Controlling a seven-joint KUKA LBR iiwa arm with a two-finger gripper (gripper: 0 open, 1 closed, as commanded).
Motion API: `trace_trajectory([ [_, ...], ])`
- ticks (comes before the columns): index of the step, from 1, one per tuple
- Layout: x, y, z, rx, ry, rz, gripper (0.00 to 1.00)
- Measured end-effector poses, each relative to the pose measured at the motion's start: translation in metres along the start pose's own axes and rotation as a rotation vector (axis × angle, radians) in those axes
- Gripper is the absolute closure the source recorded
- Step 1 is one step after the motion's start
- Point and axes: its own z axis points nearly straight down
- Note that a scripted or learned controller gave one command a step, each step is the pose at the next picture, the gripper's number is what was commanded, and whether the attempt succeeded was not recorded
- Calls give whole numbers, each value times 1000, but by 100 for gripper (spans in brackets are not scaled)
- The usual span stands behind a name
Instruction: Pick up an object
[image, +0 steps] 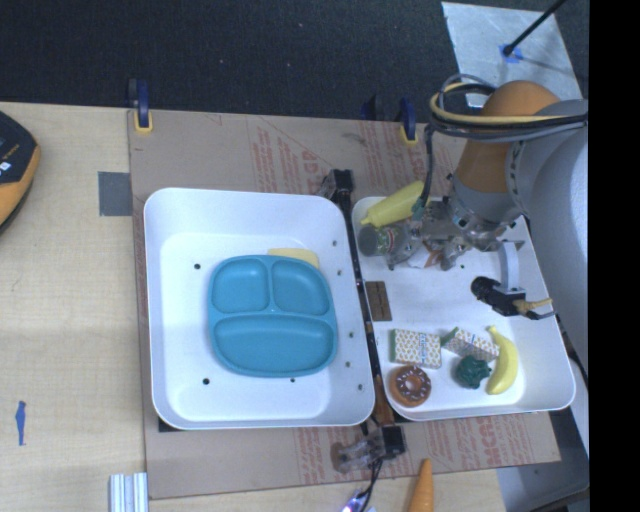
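end effector (425, 243): low in right white bin (440, 398), finger state cannot tell | yellow-green plastic banana-shaped toy (394, 205): just beside it

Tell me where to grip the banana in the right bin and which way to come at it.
Grip the banana across its narrow middle, coming straight down from above. It lies flat, curved, running toward the bin's near edge; the green toy crowds its left side, so set the gripper fingers carefully there.

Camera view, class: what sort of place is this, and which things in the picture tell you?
Probably a robotics lab bench for grasping trials: a grey arm reaches over two white bins, toy food like a banana and donut lies scattered, and clamps pin the board.
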Motion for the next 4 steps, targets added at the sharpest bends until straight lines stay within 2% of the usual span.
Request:
trace_trajectory([
  [1,7,-1,-3,-11,-9,2,0],
  [4,11,0,0,-8,-12,3,0],
])
